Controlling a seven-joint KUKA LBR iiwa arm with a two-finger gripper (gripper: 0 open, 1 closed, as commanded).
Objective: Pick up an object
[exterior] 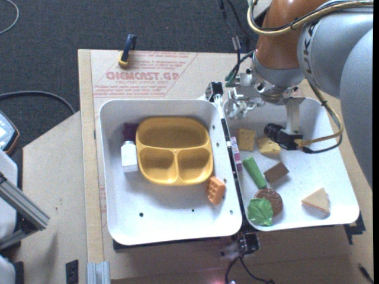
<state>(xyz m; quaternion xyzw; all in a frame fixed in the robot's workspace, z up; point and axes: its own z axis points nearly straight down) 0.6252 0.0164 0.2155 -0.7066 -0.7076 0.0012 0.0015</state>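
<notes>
My gripper [238, 104] hangs over the back left corner of the right bin [337, 158], close to the wall between the two bins. Just in front of it lie a tan square piece [246, 139] and a yellow cheese chunk [269, 148]. Further forward in that bin are a green stick [254, 171], a brown block [276, 173], a round brown cookie [270, 196], a green leaf [259, 212] and a pale cheese wedge [317, 201]. I see nothing held at the gripper.
The left bin [118, 218] holds a yellow divided tray [174, 149], a small white bottle [129, 155], a purple item [130, 129] and an orange block [216, 189]. A thin pink-and-white stick [234, 149] lies along the divider. A blue-and-yellow tool [127, 51] rests on the board behind.
</notes>
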